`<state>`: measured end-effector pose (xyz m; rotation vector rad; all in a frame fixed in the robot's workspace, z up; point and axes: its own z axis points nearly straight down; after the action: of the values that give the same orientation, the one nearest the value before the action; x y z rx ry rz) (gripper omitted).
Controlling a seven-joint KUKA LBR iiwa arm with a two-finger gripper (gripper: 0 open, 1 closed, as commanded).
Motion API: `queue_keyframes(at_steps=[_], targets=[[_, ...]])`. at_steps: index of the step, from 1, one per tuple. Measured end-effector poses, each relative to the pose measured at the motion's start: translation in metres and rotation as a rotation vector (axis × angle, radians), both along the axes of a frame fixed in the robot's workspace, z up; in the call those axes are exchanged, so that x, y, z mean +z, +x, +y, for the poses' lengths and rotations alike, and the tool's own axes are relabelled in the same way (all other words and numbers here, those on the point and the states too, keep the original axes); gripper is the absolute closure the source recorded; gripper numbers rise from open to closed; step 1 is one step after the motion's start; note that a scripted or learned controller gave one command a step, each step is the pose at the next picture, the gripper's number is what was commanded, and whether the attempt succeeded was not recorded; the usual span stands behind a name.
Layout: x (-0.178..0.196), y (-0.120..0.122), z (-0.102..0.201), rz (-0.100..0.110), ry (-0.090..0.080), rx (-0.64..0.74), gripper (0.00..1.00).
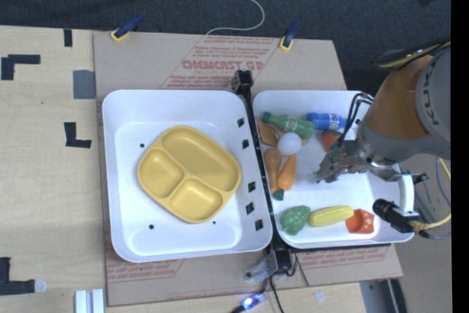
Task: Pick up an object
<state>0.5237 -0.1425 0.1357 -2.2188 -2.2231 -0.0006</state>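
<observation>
While toy food (320, 216) fills one bin (304, 100), another bin (117, 179) holds a yellow tray (189, 173).

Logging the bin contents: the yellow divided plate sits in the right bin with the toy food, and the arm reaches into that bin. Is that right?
Not quite. The camera view shows the plate alone in the left bin; the toy food, such as the corn and carrot, lies in the right bin, where the arm does reach in.

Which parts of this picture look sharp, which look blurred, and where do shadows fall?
Camera view: even, soft light; the yellow divided plastic plate is sharp and casts a faint shadow; the arm's two-finger gripper looks slightly blurred, its soft shadow on the right white bin; no strong glare.
</observation>
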Motion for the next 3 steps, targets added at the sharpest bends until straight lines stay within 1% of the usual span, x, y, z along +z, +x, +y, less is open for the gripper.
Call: queue_keyframes(at_steps=[1, 2, 3], targets=[[0.048, -0.001, -0.010, -0.002, -0.002, -0.001, 1.00], [0.090, 0.000, -0.009, -0.002, -0.001, 0.000, 1.00], [0.081, 0.039, 0.022, 0.001, 0.000, 0.004, 1.00]])
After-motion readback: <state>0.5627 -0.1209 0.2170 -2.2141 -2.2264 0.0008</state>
